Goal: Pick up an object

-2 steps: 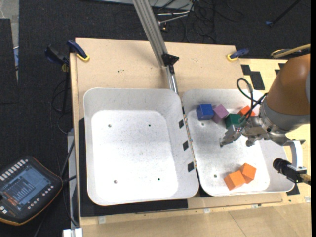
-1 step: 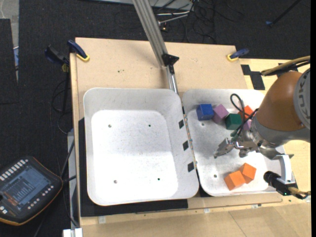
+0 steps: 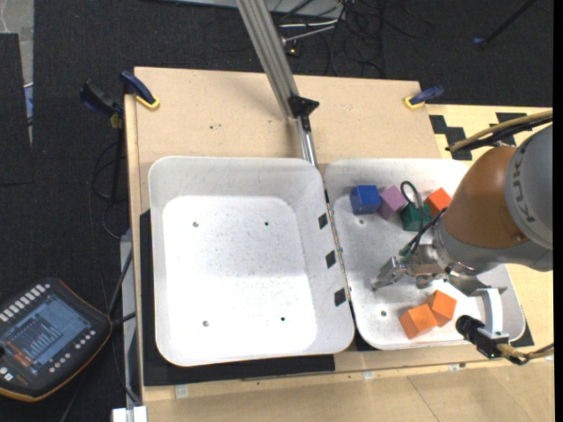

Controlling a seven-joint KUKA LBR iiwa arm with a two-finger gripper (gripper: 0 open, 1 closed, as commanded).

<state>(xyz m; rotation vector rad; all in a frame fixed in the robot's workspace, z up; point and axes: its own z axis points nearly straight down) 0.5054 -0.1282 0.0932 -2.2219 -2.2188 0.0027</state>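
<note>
The right bin point(image 3: 369, 323) holds several small blocks. A blue block point(image 3: 364, 200), a purple block point(image 3: 392, 200), a green block point(image 3: 413, 217) and an orange block point(image 3: 438, 200) cluster at its far side. Two more orange blocks point(image 3: 419, 320) point(image 3: 443, 306) lie near its front edge. My gripper point(image 3: 385, 278) hangs low over the middle of the right bin, pointing left, with its fingers slightly parted and nothing between them. It sits just above and left of the front orange blocks.
The left bin point(image 3: 233, 258) sits beside the right one. A metal pole point(image 3: 273, 51) slants in from the top to the bins' shared edge. Clamps point(image 3: 139, 90) point(image 3: 424, 98) hold the board corners. A teach pendant point(image 3: 44, 332) lies at lower left.
</note>
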